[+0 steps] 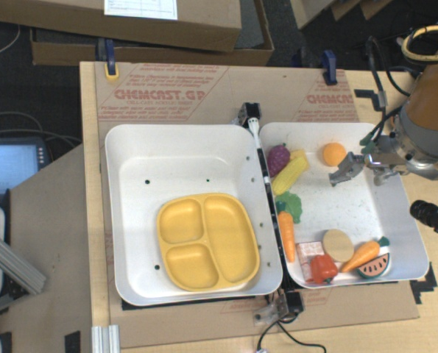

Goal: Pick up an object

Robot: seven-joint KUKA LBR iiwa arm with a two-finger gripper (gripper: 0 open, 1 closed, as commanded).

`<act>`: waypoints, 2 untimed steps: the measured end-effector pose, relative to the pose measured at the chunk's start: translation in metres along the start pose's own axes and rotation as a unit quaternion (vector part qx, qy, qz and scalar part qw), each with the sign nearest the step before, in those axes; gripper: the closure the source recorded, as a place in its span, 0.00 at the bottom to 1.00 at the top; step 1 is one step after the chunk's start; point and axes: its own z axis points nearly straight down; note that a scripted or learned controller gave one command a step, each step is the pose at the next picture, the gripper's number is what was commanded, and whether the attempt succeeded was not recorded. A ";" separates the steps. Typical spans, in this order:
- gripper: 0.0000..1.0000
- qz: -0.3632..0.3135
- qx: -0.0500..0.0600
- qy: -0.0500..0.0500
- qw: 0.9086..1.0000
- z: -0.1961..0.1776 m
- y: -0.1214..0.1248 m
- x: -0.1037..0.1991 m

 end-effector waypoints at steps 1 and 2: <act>0.00 0.000 -0.005 -0.003 1.000 0.155 0.097 -0.066; 0.00 -0.003 -0.003 -0.001 1.000 0.150 0.136 -0.031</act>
